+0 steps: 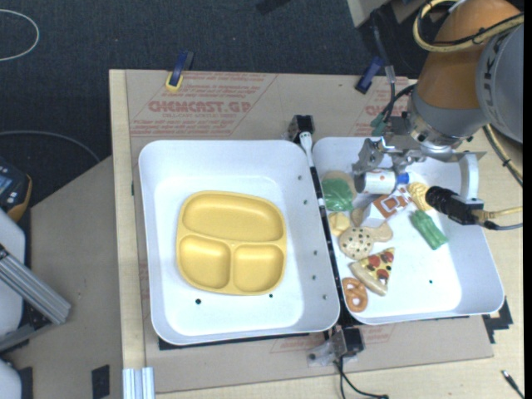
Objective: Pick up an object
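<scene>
Toy food (370,252) clusters in the right bin (465,293); a yellow tray (232,241) fills my left bin (158,173). My gripper (370,179) hangs over the pile's upper edge, pieces lying just below it. I cannot tell its closure.

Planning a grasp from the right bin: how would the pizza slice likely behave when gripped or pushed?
The pizza slice looks like a flat moulded toy, so probably stiff and light. Lying flat on the bin floor, it gives fingers little edge to catch and would likely slide, not roll. Pushed, it may nudge the pretzel beside it.
</scene>
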Controlling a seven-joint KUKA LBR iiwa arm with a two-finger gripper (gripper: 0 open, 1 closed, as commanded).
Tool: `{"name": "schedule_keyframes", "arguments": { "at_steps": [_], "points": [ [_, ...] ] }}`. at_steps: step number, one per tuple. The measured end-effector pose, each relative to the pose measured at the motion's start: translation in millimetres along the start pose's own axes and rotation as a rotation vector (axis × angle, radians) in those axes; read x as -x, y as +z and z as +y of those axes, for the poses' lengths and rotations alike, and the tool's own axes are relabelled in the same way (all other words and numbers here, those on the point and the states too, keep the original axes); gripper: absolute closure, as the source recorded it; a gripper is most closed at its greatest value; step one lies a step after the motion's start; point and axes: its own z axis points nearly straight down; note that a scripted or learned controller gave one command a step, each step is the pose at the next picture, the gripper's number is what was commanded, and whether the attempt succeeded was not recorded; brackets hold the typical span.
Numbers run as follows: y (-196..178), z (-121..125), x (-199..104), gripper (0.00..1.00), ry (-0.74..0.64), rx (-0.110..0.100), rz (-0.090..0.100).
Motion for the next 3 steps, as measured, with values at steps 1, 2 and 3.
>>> {"name": "schedule_keyframes", "arguments": {
  "at_steps": [1, 2, 3],
  "points": [
    [-18, 6, -3, 1.0, 0.004, 0.001, -0.001],
    [0, 7, 8, 1.0, 0.006, -0.006, 0.0],
    [-1, 9, 7, 1.0, 0.005, -0.002, -0.001]
  ]
}}
